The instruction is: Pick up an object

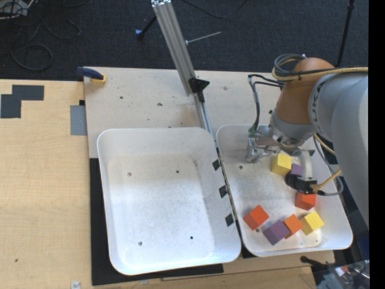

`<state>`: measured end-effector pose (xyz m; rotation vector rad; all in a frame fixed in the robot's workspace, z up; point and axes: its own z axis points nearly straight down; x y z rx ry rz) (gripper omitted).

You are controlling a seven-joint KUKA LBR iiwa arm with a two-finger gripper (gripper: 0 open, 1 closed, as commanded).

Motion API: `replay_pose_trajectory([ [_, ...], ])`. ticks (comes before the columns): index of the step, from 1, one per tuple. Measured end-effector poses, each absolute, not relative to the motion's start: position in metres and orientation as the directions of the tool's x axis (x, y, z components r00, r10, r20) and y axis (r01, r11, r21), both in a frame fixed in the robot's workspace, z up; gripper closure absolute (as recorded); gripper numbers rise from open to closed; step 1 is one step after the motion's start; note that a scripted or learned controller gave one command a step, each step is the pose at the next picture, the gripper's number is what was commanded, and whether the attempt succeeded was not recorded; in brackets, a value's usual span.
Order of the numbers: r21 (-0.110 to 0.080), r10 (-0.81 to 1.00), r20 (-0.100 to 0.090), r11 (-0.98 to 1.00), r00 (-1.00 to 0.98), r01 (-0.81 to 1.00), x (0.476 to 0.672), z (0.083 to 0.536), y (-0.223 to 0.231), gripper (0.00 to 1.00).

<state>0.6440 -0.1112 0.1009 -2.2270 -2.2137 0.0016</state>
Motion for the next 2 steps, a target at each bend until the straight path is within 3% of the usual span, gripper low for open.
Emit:
replay_pose_trajectory([
  [1,0.003,1.0,-0.001,-0.006,0.006,1.0,0.635,0.153,-0.114,1.0],
  [2,0.005,1.0,-0.001,-0.002,0.002,1.0,0.639,0.216,-0.119,1.0],
])
